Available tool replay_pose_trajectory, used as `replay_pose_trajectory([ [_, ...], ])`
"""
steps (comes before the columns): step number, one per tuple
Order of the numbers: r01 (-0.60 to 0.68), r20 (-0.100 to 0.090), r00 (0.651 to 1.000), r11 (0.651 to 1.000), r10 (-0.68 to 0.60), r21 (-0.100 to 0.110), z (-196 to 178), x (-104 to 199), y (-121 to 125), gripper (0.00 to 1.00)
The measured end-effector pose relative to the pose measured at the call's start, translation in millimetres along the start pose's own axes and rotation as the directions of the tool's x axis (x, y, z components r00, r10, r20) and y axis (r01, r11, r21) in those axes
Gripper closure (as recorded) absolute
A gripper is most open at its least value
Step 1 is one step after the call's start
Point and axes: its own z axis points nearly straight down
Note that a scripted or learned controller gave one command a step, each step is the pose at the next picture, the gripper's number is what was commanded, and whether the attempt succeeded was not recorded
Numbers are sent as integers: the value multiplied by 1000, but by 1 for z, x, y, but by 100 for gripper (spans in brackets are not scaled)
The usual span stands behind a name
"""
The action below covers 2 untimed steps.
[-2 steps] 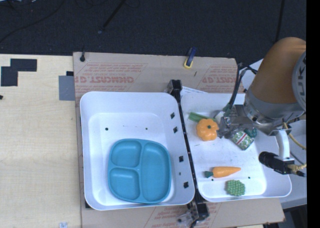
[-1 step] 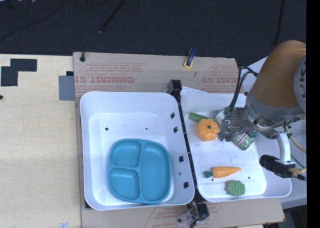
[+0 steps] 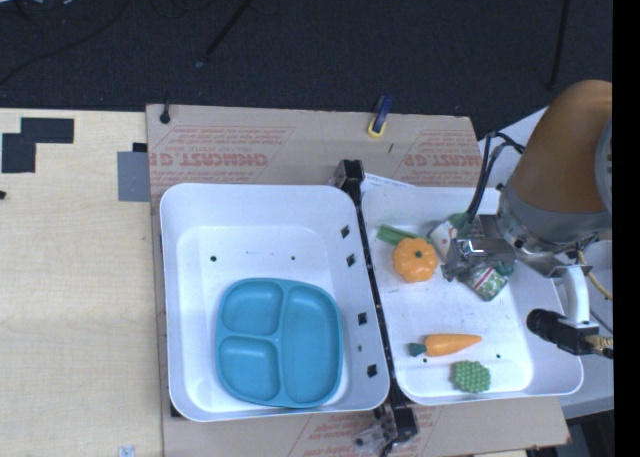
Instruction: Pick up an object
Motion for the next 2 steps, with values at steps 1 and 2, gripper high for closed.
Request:
replay_pose_trajectory([
  [1,2,0,1000,1000,-2,0,-1,4,-1,100],
  [2,3,-1,1000,1000,-3,2,13,12,8,100],
])
